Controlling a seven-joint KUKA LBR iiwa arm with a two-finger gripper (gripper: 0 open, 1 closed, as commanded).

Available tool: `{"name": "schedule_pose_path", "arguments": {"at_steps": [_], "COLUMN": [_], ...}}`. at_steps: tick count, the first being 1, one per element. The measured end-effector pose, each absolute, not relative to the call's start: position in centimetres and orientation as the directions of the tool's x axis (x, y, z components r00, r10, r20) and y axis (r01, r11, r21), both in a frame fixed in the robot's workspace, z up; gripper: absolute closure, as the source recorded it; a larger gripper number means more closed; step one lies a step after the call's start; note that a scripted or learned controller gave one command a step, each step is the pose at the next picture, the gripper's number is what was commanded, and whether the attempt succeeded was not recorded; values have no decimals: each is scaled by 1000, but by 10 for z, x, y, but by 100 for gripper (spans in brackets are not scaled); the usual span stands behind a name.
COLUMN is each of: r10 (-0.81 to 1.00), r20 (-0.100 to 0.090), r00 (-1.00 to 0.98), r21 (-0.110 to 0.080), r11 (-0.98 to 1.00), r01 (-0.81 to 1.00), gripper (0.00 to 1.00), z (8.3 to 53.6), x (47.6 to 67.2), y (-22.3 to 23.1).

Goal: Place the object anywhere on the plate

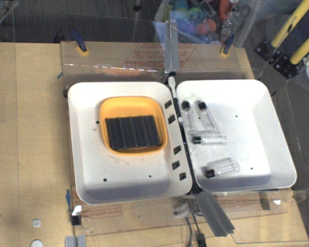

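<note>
An orange plate (131, 103) lies in the left white bin (85, 158), toward its back. A black ribbed slab (133, 132) rests on the plate. Several clear vials with black caps lie in the right white bin (260, 133), all in its left half. Two vials (186, 115) (206, 115) point front to back near the divider. A third vial (209, 138) lies crosswise just in front of them. A larger vial (222, 168) lies crosswise near the bin's front edge.
A row of black clips (175, 138) runs along the seam between the bins. A clear tub of coloured toys (206, 9) stands behind the bins. A yellow and black fixture (288, 30) sits at the back right. Wooden bench (26, 138) surrounds the bins.
</note>
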State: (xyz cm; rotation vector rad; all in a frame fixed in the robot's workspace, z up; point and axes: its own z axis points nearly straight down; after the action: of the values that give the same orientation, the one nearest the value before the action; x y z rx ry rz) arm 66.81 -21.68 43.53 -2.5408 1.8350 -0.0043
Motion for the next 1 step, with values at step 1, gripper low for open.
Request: {"name": "schedule_pose_path", "arguments": {"at_steps": [1], "r10": [-738], "r20": [2], "r00": [675], "r21": [-6], "r11": [-675], "r01": [-738], "gripper": [100], "z": [434], "x": [668], "y": [-211]}}
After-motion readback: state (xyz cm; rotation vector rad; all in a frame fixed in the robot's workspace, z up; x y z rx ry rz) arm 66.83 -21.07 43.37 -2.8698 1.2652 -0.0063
